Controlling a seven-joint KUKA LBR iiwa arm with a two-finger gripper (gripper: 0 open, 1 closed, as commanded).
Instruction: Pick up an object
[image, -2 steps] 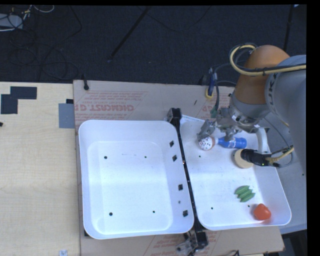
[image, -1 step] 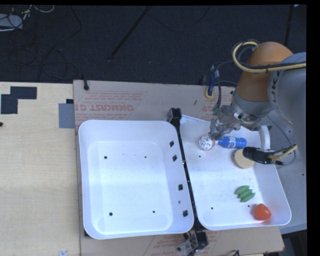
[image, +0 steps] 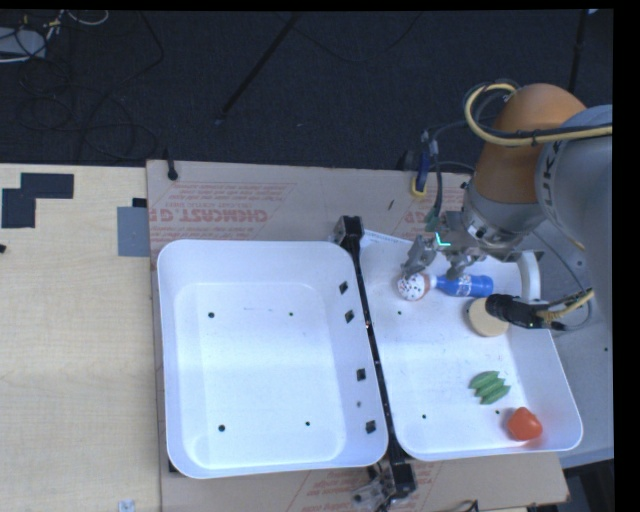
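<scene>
Camera view from above takes in two shallow white plastic bins side by side on a brown cardboard sheet (image: 250, 205); the left-hand white bin (image: 180, 300) offers a broad bare floor, bounded by its raised rim and by the dark seam with black clips (image: 362, 340) where the bins meet. Across that seam, the right-hand white bin (image: 440, 440) has open floor along its near-left part, with things gathered toward its far and right sides. A small white ball with dark speckles (image: 411, 288) lies near the far edge, just right of the seam. The two-finger pincer (image: 438, 268) hangs over it with fingers apart, one tip at the ball, the other at a blue cylindrical tube (image: 465, 286) just beside it; nothing is clamped. Further right lie a round tan disc (image: 484, 318), a green pod-like piece (image: 489, 386) and an orange-red rounded object (image: 523, 424) near the right corner.
</scene>
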